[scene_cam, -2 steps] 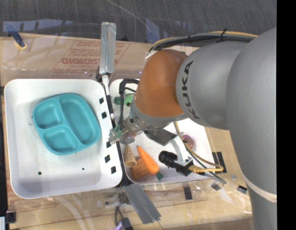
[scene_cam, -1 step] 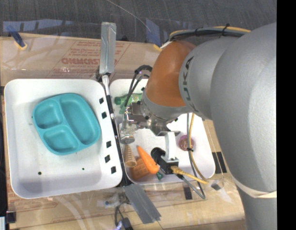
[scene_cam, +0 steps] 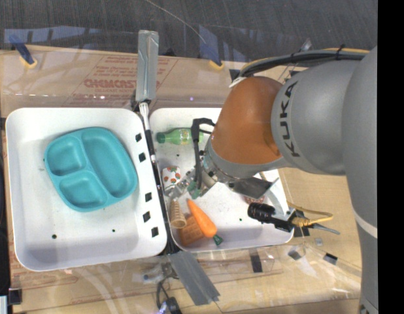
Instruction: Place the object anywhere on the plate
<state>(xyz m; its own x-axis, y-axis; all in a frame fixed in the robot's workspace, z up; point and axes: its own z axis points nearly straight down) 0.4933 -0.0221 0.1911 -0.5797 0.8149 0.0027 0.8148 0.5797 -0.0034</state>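
Observation:
A teal plate (scene_cam: pixel 91 169) with three compartments lies in the left bin (scene_cam: pixel 32 241). In the right bin (scene_cam: pixel 254 237) an orange toy carrot (scene_cam: pixel 202 220) lies near the front left, its green tip pointing to the front. A small green bottle (scene_cam: pixel 172 136) lies on its side at the back. My gripper (scene_cam: pixel 191 186) hangs low over the left part of the right bin, just behind the carrot and beside a small white item with red marks (scene_cam: pixel 170 174). The wrist and orange band hide much of the bin's middle.
A tan ridged piece (scene_cam: pixel 178 216) sits against the right bin's left wall, next to the carrot. A grey divider bar (scene_cam: pixel 147 64) rises between the two bins at the back. Loose clips and cables lie on the bench in front.

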